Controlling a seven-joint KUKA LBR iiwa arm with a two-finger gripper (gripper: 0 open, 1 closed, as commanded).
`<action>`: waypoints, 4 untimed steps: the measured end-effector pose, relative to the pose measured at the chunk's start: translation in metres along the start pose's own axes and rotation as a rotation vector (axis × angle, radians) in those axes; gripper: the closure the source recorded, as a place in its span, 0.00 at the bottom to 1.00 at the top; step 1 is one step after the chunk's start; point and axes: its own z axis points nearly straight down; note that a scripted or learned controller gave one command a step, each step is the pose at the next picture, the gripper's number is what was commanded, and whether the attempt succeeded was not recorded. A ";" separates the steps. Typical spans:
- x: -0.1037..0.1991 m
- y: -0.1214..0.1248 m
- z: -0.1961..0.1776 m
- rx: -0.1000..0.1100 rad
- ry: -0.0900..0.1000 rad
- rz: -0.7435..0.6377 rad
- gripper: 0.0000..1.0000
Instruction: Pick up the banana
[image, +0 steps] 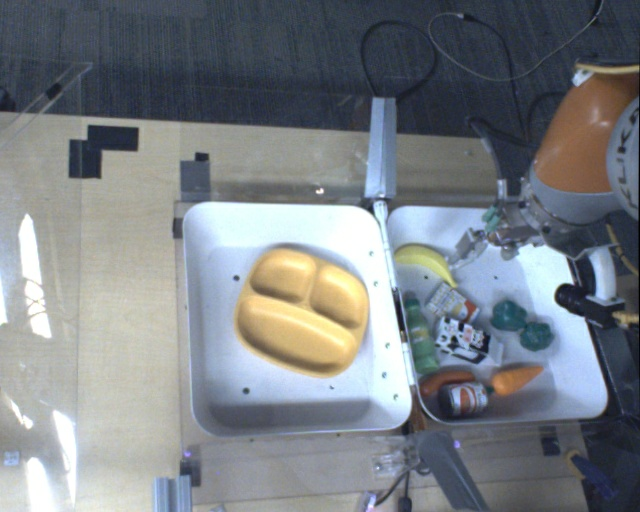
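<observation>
We see metal two-finger gripper (478, 243) spread, grasping nothing | curved yellow banana (424, 262) just beside it, inside right white bin (580, 400) | left white bin (200, 300): yellow moulded tray (302, 309)

Pale wooden bench (100, 300) against dark grey carpet (200, 40) trailing black cables (400, 50).

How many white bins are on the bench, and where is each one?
2. The left bin holds a large yellow tray. The right bin holds the banana and other small items.
</observation>
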 end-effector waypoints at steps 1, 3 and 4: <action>-0.018 -0.015 0.049 0.003 0.001 0.074 0.00; -0.010 0.040 0.117 -0.008 -0.001 0.102 1.00; 0.030 0.066 0.030 -0.001 0.000 0.035 1.00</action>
